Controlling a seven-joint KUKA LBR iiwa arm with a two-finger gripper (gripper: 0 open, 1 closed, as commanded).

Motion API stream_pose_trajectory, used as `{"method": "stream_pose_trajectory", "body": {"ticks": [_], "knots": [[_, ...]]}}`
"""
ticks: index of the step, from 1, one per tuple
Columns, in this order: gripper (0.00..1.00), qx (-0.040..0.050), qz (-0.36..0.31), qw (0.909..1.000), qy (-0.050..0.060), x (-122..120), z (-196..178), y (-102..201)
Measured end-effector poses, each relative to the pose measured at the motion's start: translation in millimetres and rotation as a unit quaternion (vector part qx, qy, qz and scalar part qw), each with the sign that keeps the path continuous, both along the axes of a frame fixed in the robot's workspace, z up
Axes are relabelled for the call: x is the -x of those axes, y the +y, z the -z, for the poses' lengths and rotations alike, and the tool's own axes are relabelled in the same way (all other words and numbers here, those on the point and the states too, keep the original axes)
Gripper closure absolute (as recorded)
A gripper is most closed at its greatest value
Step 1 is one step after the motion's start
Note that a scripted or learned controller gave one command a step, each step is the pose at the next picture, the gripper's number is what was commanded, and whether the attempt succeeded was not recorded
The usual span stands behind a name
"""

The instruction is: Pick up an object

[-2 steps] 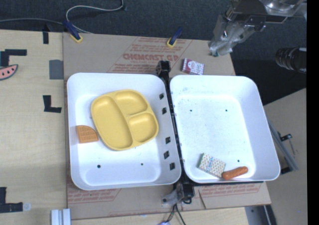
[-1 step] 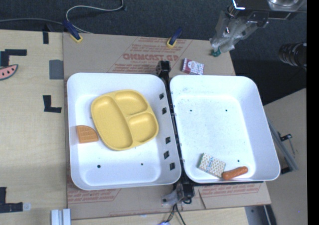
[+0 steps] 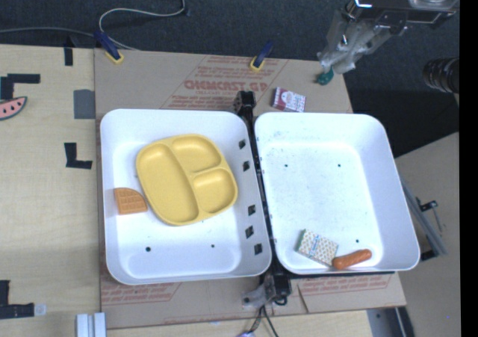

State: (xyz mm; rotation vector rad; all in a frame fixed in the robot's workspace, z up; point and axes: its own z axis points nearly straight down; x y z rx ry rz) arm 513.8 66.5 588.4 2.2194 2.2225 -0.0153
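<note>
My gripper (image 3: 336,63) hangs high above the bench, beyond the far edge of the right bin (image 3: 388,178), well away from every object. In that bin's near corner lie a small patterned packet (image 3: 317,246) and an orange sausage-shaped piece (image 3: 351,258), side by side. The left bin (image 3: 179,261) holds a yellow divided plate (image 3: 187,178), lying flat. A brown toast-like slice (image 3: 130,200) rests against the plate's left side.
A small red and white packet (image 3: 287,99) lies on the cardboard behind the bins. Black clips (image 3: 245,100) join the bins along the middle. Two yellow-blue clamps (image 3: 110,45) hold the cardboard's far edge, and a cable (image 3: 142,10) loops behind.
</note>
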Motion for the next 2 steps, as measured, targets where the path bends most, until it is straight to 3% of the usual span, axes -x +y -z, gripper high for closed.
{"method": "stream_pose_trajectory", "body": {"ticks": [2], "knots": [[1.0,0.0005,0.002,1.0,0.001,-1.2,-19.3,-1.2]]}}
